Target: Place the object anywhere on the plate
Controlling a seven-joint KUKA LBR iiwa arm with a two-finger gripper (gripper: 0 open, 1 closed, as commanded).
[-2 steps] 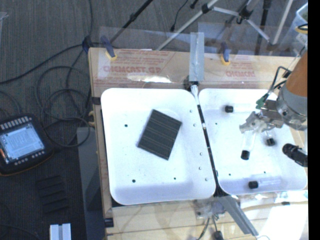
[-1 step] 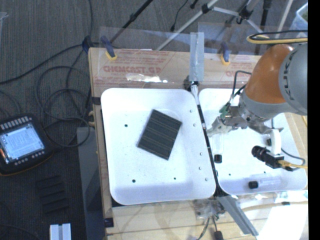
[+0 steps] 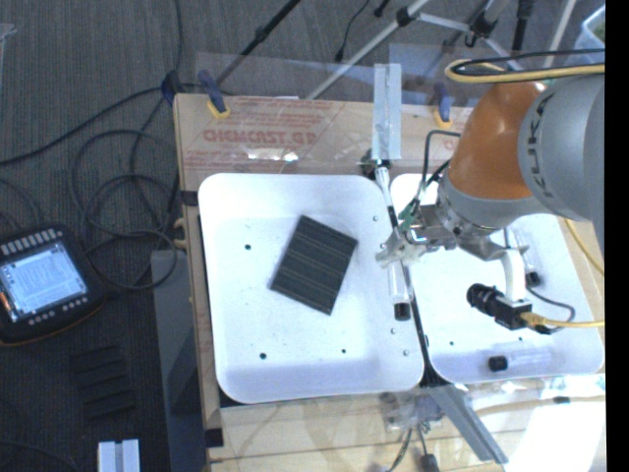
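one fixed camera sits high above the counter (image 3: 295, 131), looking down at a slant, far enough back to take in both white bins (image 3: 226, 362).

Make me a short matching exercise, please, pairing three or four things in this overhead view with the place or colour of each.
Things:
1. dark ribbed plate
2. gripper
3. orange band
4. handheld control unit

Descriptions:
A. on the floor at the image's left
B. lying flat in the left bin
C. on the arm, above the wrist
D. over the ridge where the two bins meet

Pairs: 1-B, 2-D, 3-C, 4-A
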